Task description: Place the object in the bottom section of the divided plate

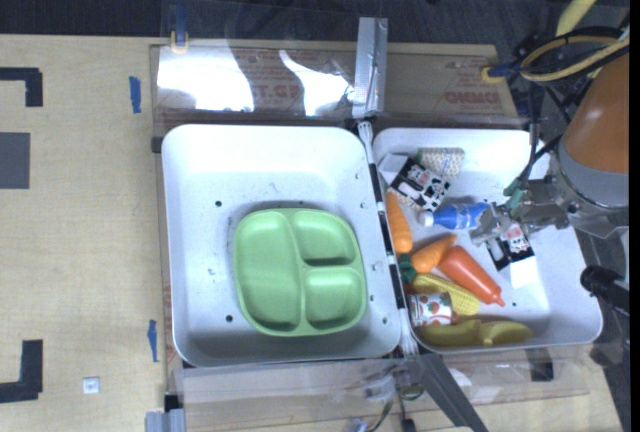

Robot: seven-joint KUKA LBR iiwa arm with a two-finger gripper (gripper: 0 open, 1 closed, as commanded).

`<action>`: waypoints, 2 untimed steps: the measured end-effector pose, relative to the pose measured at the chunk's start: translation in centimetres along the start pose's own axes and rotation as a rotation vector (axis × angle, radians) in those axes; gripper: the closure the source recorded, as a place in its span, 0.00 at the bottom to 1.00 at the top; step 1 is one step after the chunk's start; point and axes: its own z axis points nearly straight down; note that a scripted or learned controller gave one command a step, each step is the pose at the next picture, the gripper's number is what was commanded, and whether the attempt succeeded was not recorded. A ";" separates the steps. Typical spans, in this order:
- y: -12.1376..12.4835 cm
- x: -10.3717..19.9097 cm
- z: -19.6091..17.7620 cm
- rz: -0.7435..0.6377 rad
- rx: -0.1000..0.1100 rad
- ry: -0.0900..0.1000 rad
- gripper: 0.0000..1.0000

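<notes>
The green divided plate [270, 272] lies in the left bin [200, 170], with one long section on its left and two smaller ones on its right; nothing lies on it. My gripper [507, 220] hangs over the right bin [570, 315], near its right side. It is just right of a blue and white bottle [455, 216] and above a small black, white and red packet [516, 248]. I cannot make out anything held in it.
The right bin holds several items: an orange carrot [470, 275], a yellow corn cob [447, 292], a banana [482, 331], a small can [428, 310], a black-and-white box [420, 185] and a beige item [441, 160]. A metal divider [370, 70] stands behind the bins.
</notes>
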 end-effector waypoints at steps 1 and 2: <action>2.8 9.7 1.1 0.034 -0.002 -0.001 1.00; 0.7 14.0 5.4 -0.171 0.003 0.001 1.00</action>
